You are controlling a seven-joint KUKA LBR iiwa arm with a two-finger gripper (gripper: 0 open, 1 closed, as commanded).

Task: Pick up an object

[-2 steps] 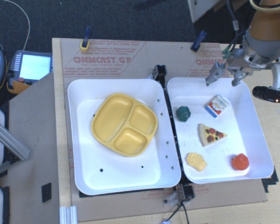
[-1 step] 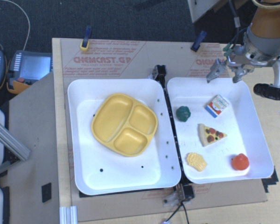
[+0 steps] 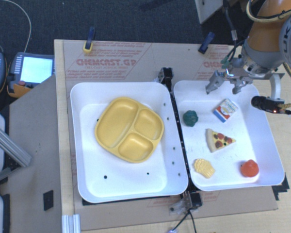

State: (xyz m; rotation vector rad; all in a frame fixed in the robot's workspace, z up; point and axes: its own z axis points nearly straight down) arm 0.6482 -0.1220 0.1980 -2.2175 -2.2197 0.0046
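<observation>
The right bin (image 3: 262, 130) holds a small white, red and blue carton (image 3: 225, 109), a dark green lump (image 3: 190, 118), a pizza slice (image 3: 218, 140), a yellow ridged piece (image 3: 203, 167) and a red tomato-like ball (image 3: 250, 168). My gripper (image 3: 226, 84) hangs over the bin's far edge, above and just behind the carton. Its two grey fingers (image 3: 214, 83) are spread apart with nothing between them.
The left bin (image 3: 82, 144) carries a yellow divided plate (image 3: 129, 128). A black clamp (image 3: 165, 74) sits at the far end of the seam between the bins. Blue clips (image 3: 206, 42) hold the cardboard's far edge. Monitors (image 3: 34, 69) stand off the bench at left.
</observation>
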